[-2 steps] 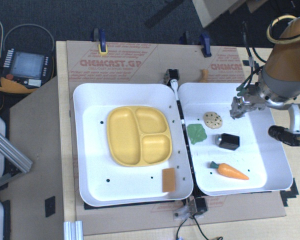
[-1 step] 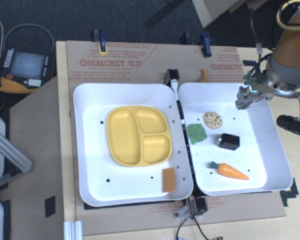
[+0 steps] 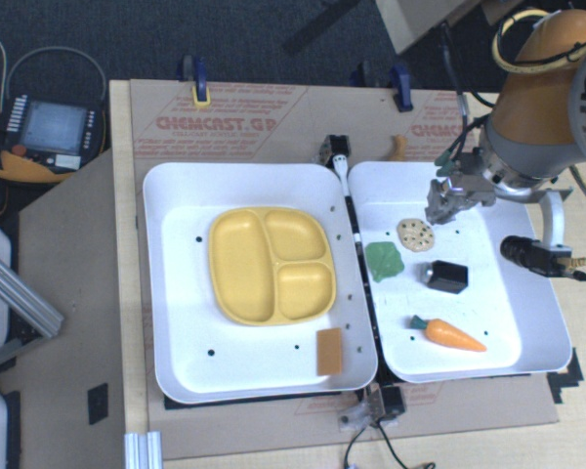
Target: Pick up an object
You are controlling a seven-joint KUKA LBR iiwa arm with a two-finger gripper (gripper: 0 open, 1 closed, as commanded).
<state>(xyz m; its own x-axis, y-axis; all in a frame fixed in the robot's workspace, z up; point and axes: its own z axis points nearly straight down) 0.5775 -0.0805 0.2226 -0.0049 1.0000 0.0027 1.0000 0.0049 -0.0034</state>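
Bench (image 3: 78,262) carries two white bins side by side. Left bin (image 3: 171,291), well away from the gripper (image 3: 445,206), holds a yellow divided plate (image 3: 272,263) and a tan block (image 3: 329,351). Right bin (image 3: 527,330), under the gripper, holds a carrot (image 3: 449,334), green piece (image 3: 383,261), black block (image 3: 446,277) and cookie (image 3: 414,233). The gripper hangs just above the cookie, likely lining up a pick; its spread cannot be told.

Gripper (image 3: 441,206) just above cookie (image 3: 414,234)
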